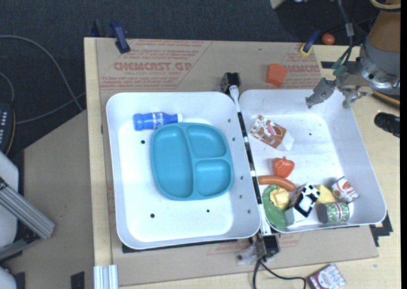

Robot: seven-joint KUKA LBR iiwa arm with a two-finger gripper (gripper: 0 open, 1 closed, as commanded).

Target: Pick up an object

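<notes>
My gripper (332, 95) hangs over the far right corner of the right bin (362, 154), its two fingers spread apart and nothing between them. Below it the bin holds a brown-and-white snack packet (268, 132), a red pepper (283, 166) and a sausage (277, 181). A cluster sits in the near corner: a green dish (275, 213), a black-and-white toy (306, 200), a yellow block (325, 194), a grey can (334, 213) and a red-and-white can (344, 188). All of these lie well apart from the gripper.
The left bin (127, 205) holds a blue divided plate (191, 159) and a blue bottle (154, 119) lying on its side. An orange cup (276, 74) stands on the bench behind the bins. A small packet (325, 277) lies at the bench's near edge.
</notes>
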